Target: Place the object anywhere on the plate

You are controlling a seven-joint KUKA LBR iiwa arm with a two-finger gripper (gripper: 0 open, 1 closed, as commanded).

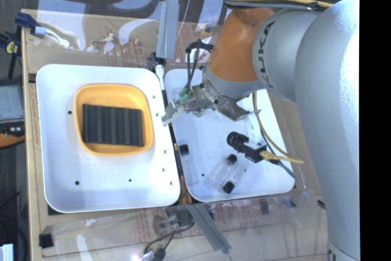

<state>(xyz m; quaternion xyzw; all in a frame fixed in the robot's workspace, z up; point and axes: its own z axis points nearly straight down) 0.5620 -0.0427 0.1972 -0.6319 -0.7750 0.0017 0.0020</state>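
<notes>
Gripper (173, 112) mid-frame over bin divider, grip state unclear; small clear plastic object with black caps (223, 178) lower right, in right bin; yellow rounded plate (113, 95) left; descend squarely before closing.

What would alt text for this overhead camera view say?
A grey and orange robot arm reaches over the right white bin, which holds small dark and clear items. The left bin holds a yellow plate with a dark ridged centre.
</notes>
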